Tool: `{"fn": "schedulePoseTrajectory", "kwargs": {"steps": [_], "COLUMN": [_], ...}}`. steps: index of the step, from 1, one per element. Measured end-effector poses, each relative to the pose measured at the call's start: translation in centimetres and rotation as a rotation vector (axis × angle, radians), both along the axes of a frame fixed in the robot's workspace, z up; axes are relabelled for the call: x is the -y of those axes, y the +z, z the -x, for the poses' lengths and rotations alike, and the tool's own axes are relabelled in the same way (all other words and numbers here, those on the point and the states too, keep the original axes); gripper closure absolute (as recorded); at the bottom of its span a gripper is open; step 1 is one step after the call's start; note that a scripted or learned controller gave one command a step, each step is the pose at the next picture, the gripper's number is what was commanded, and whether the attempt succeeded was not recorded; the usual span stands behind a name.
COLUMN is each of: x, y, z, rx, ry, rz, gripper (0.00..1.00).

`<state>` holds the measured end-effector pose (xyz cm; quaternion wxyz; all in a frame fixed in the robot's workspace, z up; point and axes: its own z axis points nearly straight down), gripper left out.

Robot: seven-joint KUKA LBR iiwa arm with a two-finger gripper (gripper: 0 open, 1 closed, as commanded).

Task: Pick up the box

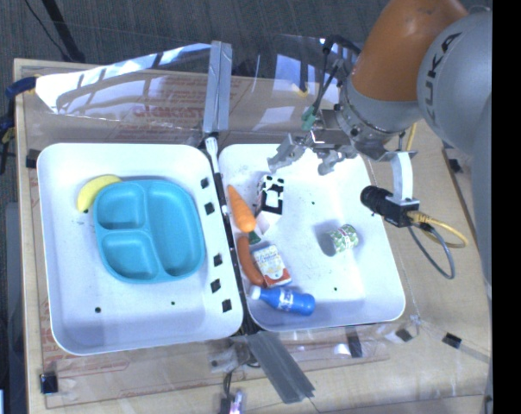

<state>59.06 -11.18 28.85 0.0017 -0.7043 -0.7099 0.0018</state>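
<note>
Where the arm reaches in from the right, its gripper hangs over the far end of the right bin, fingers spread apart with nothing between them. The box, a small carton with a red label, lies near that bin's left wall, well short of the gripper. Two carrots lie along the box's left side, and a blue bottle sits just in front of it. A small can rests mid-bin. A black-and-white tag stands near the gripper. Across in the left bin, a blue tray overlaps a banana.
</note>
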Motion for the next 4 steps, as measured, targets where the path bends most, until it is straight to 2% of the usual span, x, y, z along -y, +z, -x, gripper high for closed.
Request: {"fn": "schedulePoseTrajectory", "kwargs": {"steps": [1, 2, 3, 4], "x": [2.3, 2.4, 2.2, -2.7], "y": [-7.6, -19.2, -18.4, -4.9], "z": [6.5, 8.4, 8.3, 3.2], "rx": [0.001, 0.015, 0.012, 0.007], "ry": [0.118, 0.021, 0.030, 0.158], "rz": [0.000, 0.006, 0.003, 0.000], "gripper": [0.00, 0.00, 1.00, 1.00]}}
